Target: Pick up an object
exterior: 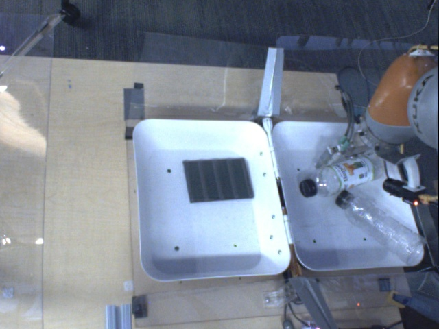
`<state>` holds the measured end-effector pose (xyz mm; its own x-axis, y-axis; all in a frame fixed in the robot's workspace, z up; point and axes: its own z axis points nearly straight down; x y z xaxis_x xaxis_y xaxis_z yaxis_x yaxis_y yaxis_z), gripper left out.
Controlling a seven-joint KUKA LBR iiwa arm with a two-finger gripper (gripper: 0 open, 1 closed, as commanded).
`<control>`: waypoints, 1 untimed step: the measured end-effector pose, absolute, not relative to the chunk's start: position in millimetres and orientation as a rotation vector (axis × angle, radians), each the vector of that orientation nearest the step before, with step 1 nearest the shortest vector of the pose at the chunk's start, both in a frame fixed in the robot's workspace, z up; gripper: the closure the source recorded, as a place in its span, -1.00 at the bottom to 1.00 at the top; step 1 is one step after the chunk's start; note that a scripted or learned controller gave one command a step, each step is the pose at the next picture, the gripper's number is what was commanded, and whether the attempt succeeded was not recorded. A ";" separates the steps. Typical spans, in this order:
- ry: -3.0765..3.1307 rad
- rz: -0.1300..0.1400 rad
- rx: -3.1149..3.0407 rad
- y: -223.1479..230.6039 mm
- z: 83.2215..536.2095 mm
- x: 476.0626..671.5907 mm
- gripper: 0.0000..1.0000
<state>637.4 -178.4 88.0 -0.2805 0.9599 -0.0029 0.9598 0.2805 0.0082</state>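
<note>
You've got the gripper (348, 149) low over the labelled bottle (341, 177) in the right bin (302, 252), presumably lining up a grab, grip state can't tell.

The left bin (206, 266) offers the widest free room — its white floor lies bare all around a dark ribbed mat (218, 179) lying flat at its centre, low enough to pass over. The right bin (309, 252) is crowded along its right side: a labelled bottle (341, 177) lies with its black cap toward the frame's centre, a clear crumpled bottle (383, 226) slants just below it, and the arm (405, 101) hangs over the upper right corner. Open floor remains at that bin's lower left and upper left. Between the bins the raised rims (280, 197) meet — a low ridge.
</note>
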 end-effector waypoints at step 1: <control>2.648 0.012 1.673 -112.7 89.3 605.5 -1.00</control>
